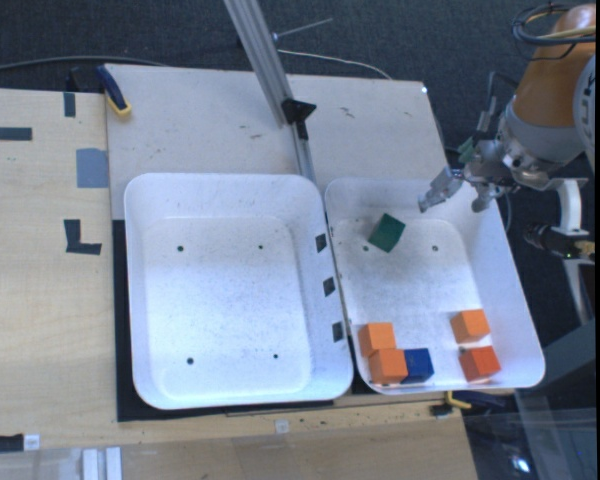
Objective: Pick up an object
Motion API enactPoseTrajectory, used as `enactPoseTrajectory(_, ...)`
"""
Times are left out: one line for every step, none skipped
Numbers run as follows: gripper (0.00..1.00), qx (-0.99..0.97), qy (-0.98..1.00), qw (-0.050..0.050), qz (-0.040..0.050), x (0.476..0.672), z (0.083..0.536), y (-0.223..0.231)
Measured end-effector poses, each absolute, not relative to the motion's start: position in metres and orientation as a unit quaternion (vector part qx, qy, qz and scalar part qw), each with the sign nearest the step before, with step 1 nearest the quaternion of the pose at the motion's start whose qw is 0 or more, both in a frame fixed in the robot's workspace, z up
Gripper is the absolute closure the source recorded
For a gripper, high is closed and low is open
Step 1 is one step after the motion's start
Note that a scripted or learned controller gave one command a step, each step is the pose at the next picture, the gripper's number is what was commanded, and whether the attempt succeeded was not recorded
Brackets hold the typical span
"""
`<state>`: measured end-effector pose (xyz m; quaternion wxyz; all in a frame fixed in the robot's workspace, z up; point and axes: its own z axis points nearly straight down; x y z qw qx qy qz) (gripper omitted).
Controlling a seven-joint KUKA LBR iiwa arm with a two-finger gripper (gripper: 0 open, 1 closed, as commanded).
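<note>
Blocks are what we want, and the small dark green cube (387, 233) looks like the closest one to us. It sits alone near the far end of the right white plastic bin (500, 268), tipped a little on one corner. Our grey two-finger gripper (455, 190) hangs over the far right rim of that bin, near the green cube but not touching it. The two fingers are spread apart and we see nothing between them, so we are not holding anything.

More blocks wait at the near end of the same bin. Two orange cubes (382, 352) sit stacked or pressed close together, with a small blue cube (417, 365) touching them. Two more orange blocks (474, 343) lie a bit to the right of those.

The left white plastic bin (220, 288) has no blocks in it.

We think the job has hardly begun. We have not picked up anything yet. We would need to move over a block, go down, squeeze it, and lift it.
</note>
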<state>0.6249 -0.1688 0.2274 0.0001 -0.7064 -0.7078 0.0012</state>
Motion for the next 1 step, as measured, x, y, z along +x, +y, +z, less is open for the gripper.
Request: enactPoseTrajectory(0.00,-0.706,-0.708,-0.004,-0.0015,0.6360,0.3044,-0.1851)
